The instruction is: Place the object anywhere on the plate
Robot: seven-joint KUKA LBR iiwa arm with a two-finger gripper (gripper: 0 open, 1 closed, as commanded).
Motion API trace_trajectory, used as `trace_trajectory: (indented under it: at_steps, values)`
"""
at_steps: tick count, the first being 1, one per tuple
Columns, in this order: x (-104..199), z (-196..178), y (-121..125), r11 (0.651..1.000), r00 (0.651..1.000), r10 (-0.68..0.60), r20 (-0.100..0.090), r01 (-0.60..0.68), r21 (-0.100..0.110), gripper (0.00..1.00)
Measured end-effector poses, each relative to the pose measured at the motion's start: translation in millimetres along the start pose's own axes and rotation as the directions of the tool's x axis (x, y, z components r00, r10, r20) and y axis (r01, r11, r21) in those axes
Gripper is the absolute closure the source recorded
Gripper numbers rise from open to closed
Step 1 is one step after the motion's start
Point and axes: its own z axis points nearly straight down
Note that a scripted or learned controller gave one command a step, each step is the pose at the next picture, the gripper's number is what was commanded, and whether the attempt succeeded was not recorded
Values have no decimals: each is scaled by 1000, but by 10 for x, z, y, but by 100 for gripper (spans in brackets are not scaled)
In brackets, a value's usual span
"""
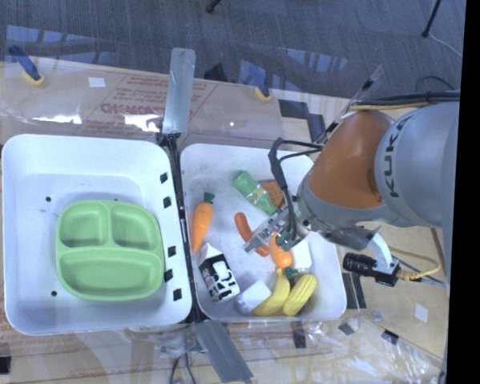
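Observation:
A green divided plate (109,248) lies in the left bin (24,168). In the right bin (213,166) my gripper (276,237) hangs low and open over the middle. A small orange toy (282,257) lies just under and in front of its fingers, not gripped. Around it are a red sausage-like piece (243,224), an orange carrot (201,222), and a green bottle (254,192) next to a brown piece (274,192). A banana (274,297) and a corn cob (301,293) sit at the front.
A black-and-white box (219,276) and a small white block (255,293) lie at the front of the right bin. The divider between the bins (178,224) carries black clips. The grey and orange arm (362,165) covers the bin's right side.

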Motion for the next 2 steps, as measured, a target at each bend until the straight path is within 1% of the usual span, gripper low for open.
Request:
trace_trajectory:
  at_steps: [1,2]
  values:
    - [599,-663,430,989,989,-149,5,149,-5,100]
    - [592,-647,415,989,989,-146,3,146,-2,0]
